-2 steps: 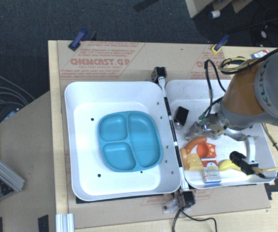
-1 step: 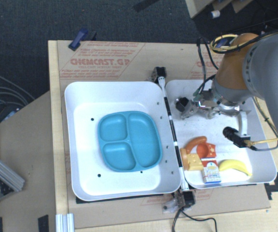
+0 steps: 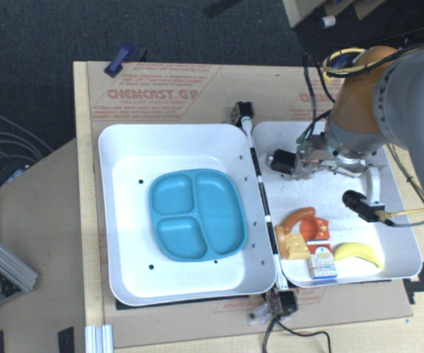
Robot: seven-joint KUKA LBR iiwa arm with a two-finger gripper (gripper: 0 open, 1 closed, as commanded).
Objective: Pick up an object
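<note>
The right bin holds several small objects in its near half: a red-orange toy pepper, a yellow block, a red piece, a yellow banana and a small white and blue box. My gripper hangs under the grey and orange wrist over the far part of this bin, apart from that cluster. The wrist hides what lies beneath it, and I see nothing held.
The left bin carries a blue divided plate. A black rail separates the two bins. Cables run along the arm and across the right bin's right side. A blue object lies on the bench's far left corner.
</note>
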